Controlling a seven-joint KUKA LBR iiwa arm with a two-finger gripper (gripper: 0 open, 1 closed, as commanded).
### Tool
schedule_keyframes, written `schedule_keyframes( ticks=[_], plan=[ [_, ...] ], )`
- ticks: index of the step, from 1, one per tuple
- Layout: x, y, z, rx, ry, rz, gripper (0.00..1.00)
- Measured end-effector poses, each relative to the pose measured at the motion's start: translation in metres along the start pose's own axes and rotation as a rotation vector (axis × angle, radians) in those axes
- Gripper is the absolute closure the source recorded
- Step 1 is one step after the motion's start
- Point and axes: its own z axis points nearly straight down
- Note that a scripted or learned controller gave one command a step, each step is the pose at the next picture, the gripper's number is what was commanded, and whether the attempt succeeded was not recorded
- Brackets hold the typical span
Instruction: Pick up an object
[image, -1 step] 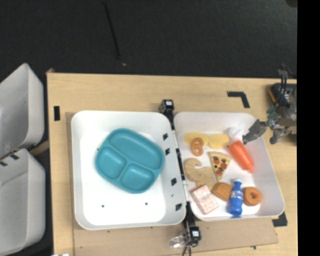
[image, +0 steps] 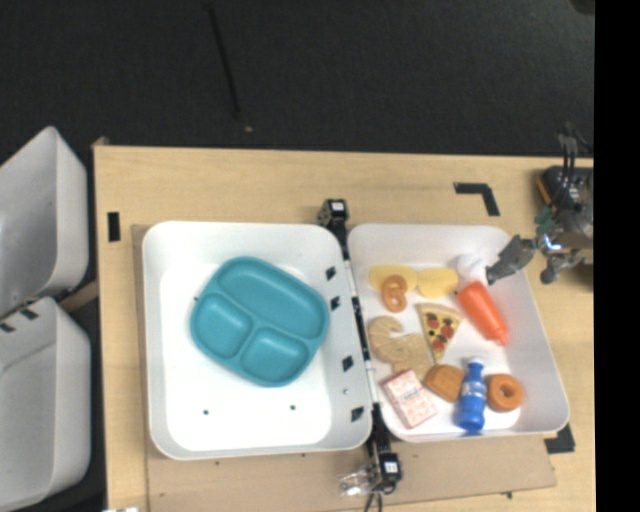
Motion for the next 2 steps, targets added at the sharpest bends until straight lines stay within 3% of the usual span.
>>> schedule_keyframes(
  ticks=[1,2],
  plan=[
    [0.002,0.01,0.053,0.003,0.0,0.001,0.0],
    [-0.006,0.004,0.099,0.002,0.0,0.002,0.0]
  ],
)
